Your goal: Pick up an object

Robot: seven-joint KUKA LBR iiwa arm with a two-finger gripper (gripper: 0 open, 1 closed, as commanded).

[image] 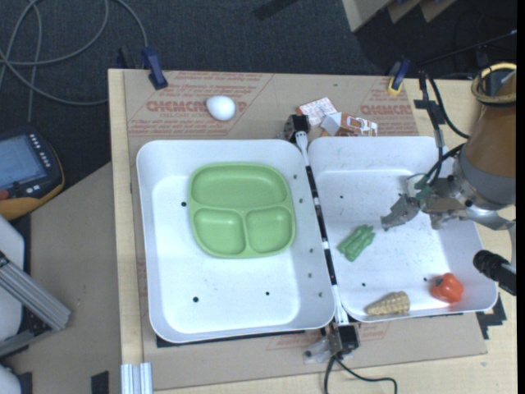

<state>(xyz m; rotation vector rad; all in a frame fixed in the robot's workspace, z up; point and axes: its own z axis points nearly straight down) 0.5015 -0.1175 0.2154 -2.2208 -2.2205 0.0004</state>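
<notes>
Green pickle (356, 242) lies in right bin (369, 158) near the divider, gripper (397, 216) hovering just right of it, holding nothing; jaws' stance we can't tell. We judge approach step; next: shift left, descend

Printed matter, my counter: the brown cardboard sheet (271, 89) under the two bins carries red lettering along its far edge, a large word at the left that I read as beginning "CHEM" and a matching one at the right, partly covered, with a line of smaller red print above that is too fine to read. The small red-and-white packets (336, 120) behind the bins bear print I cannot make out.
</notes>
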